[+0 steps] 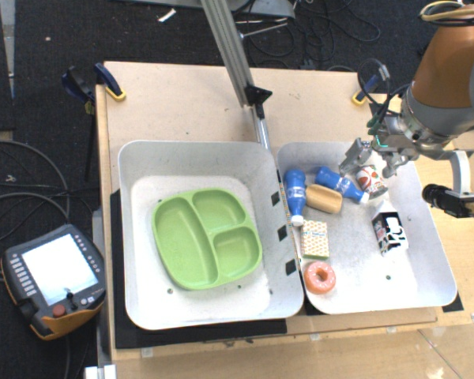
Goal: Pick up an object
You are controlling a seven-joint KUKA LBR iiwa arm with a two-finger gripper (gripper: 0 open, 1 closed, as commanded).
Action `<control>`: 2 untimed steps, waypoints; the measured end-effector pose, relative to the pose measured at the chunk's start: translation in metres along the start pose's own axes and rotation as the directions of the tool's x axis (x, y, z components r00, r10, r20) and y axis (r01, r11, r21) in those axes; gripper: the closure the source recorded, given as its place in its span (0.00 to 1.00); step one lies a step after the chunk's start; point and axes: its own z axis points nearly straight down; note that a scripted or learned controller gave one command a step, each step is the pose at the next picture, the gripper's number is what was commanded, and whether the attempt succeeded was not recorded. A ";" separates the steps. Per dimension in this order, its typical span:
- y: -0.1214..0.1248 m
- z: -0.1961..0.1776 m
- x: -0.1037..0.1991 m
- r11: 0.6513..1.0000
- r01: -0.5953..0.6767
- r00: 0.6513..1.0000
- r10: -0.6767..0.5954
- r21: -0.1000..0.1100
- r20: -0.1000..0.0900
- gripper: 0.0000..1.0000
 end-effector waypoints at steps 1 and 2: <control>0.000 0.000 0.000 1.000 0.000 1.000 0.000 0.000 0.000 0.00; 0.000 0.064 -0.003 1.000 -0.003 1.000 0.003 0.006 0.000 0.00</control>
